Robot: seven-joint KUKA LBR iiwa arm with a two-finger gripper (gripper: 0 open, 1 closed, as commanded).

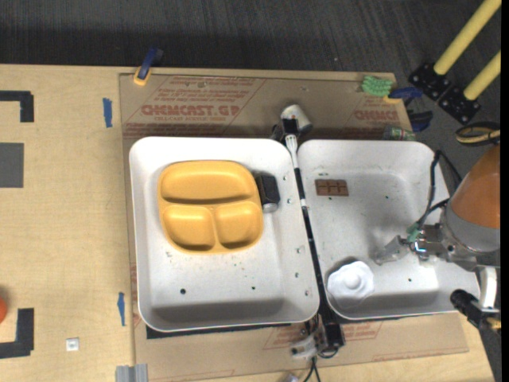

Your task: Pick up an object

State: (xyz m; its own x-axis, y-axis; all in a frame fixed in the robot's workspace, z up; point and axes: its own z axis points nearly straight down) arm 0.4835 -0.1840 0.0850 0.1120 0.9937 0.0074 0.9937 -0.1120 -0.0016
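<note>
One white bottle (351, 280) is sitting in the right bin's (350, 159) near corner, just left and toward the camera from the tool (391, 251); whether that tool is open, I cannot tell.

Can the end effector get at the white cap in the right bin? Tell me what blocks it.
Probably yes. The end effector sits low in the right bin, just up and right of the white cap, with bare bin floor between them. Nothing stands in the way.
</note>
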